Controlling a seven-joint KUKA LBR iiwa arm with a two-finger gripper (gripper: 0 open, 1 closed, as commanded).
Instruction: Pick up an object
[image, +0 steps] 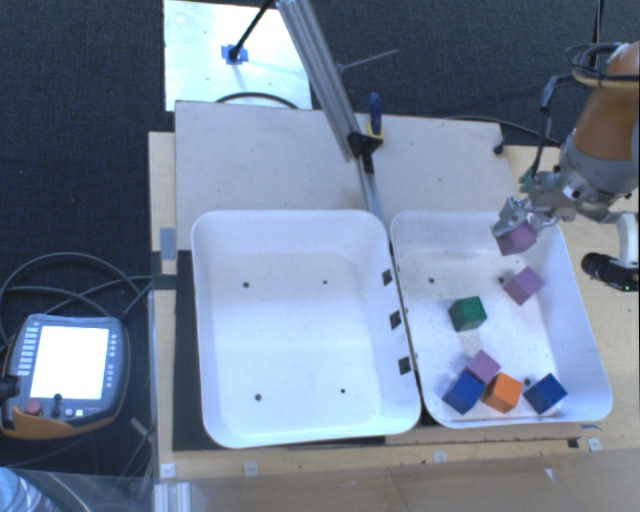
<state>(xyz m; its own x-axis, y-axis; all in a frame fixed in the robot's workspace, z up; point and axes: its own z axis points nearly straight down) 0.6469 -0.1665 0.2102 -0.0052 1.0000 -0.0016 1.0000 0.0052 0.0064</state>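
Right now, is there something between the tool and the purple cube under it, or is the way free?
Nothing visible stands between them. The tool is directly at the purple cube, near the far right part of the right bin. The other cubes lie lower in that bin, apart from it. Whether the cube is gripped cannot be told.

Arm (605, 130) in from right, fingers (512, 215) approx. closed, gripping sth.

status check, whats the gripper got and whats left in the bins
Gripper over right bin, shut on a purple cube, lifted. Six cubes left below: purple, green, purple, two blue, orange. Nothing in the way.
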